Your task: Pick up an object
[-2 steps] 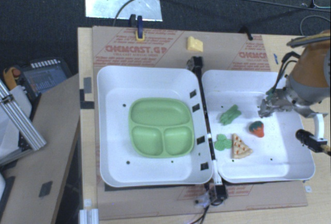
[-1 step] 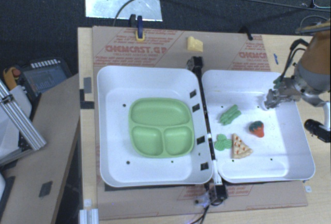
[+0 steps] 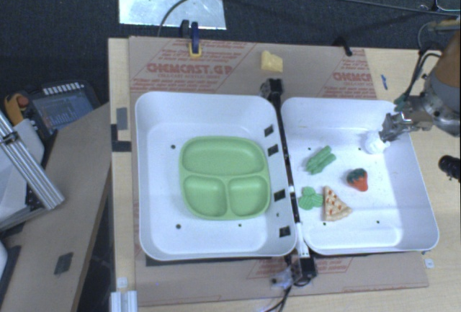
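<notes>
The arm reaches in from the right edge of the camera view, and its gripper hangs over the upper right part of the right bin. Whether its grasp is wide, narrow or closed on anything cannot be told, since the tip is a small grey blur against the white wall. Just below and to the left of that tip lies a small white object, very near the gripper and perhaps touching it, though the pale shape against the pale bin floor makes the contact impossible to judge. Farther down the bin floor sits a red strawberry toy with a green top, apart from the gripper. To its left lies a green bean-pod toy, tilted, and below that a smaller green leafy toy touching or just beside a pizza-slice toy. These four pieces lie in the middle and left of the right bin, well apart from the gripper. The left bin holds a green divided plate with three compartments. A yellow block rests on the bench above the bins, outside both
</notes>
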### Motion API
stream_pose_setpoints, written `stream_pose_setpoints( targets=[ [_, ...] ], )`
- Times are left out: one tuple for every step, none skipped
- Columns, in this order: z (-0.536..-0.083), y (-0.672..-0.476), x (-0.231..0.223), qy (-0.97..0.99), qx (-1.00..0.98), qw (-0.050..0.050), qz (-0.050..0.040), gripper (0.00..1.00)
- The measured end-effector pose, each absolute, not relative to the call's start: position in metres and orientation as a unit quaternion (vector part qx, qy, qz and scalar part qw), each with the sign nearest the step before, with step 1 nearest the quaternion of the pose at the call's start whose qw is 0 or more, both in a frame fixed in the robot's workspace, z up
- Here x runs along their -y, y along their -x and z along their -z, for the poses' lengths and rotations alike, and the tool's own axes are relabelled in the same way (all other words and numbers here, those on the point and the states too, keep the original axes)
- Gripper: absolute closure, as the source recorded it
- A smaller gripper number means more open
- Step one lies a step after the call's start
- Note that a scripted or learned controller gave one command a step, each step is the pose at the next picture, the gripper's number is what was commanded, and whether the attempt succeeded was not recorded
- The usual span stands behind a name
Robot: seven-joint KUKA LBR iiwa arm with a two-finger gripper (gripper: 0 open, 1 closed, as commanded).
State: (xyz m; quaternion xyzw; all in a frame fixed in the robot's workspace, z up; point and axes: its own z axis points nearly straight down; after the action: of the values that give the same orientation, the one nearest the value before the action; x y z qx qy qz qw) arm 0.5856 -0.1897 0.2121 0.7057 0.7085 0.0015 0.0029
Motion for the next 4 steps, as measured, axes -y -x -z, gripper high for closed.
stream_pose_setpoints(
  targets=[
    [-0.267,-0.587,0.190,-0.705,-0.709,0.003,-0.0018,1.00],
    [-0.258,-0.596,0.143,-0.704,-0.710,0.001,-0.0013,1.00],
    [-0.261,-0.596,0.082,-0.704,-0.710,0.001,-0.0012,1.00],
    [-0.263,-0.590,0.029,-0.704,-0.711,0.000,-0.0012,1.00]
  ],
)
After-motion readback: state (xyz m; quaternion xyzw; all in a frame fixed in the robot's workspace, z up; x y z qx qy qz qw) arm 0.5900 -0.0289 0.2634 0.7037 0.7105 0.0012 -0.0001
